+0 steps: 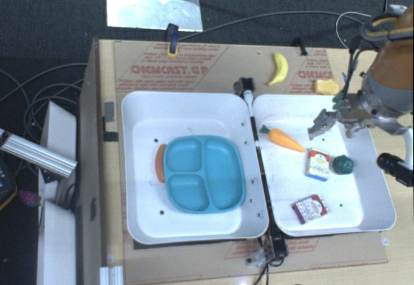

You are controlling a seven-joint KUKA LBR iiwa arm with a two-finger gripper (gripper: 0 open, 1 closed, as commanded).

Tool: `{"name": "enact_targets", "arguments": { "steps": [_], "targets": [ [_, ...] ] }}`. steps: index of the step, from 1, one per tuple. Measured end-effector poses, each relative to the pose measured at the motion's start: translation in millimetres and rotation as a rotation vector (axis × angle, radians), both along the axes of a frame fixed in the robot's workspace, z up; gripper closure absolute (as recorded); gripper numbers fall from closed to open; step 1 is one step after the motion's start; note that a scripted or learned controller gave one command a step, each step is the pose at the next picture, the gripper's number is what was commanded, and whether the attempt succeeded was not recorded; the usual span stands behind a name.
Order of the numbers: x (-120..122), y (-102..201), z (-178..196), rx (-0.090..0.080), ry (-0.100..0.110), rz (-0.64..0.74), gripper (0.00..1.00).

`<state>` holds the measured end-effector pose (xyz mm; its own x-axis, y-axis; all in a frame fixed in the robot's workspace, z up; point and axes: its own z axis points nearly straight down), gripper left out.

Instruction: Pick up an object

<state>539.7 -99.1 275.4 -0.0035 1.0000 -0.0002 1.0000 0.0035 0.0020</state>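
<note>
Two shallow white bins sit side by side on a cardboard-covered bench (194, 64). The left bin (139, 167) holds one blue divided plate (204, 172) with an orange item (159, 162) tucked against its left edge. The right bin (375, 203) holds four loose things — one carrot (284, 140) near its upper left, one small white-and-red carton (318, 165) at centre, one dark green lump (342, 164) just beside the carton on its right, and one dark red packet (310, 208) lower down. Outside the bins, at upper right, lie one banana (279, 68) and one yellow block (326, 86).

The gripper (321, 126) hangs over the right bin's upper area, between carrot and carton — whether it is released or clenched cannot be told, and nothing shows in its grasp. Bare white floor lies along the right bin's lower right.
</note>
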Motion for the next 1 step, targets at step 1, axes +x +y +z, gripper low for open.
{"name": "enact_targets", "arguments": {
  "steps": [1],
  "targets": [
    [24.8,-36.1,-46.7,-0.001,0.002,-0.002,0.0]
  ]
}}
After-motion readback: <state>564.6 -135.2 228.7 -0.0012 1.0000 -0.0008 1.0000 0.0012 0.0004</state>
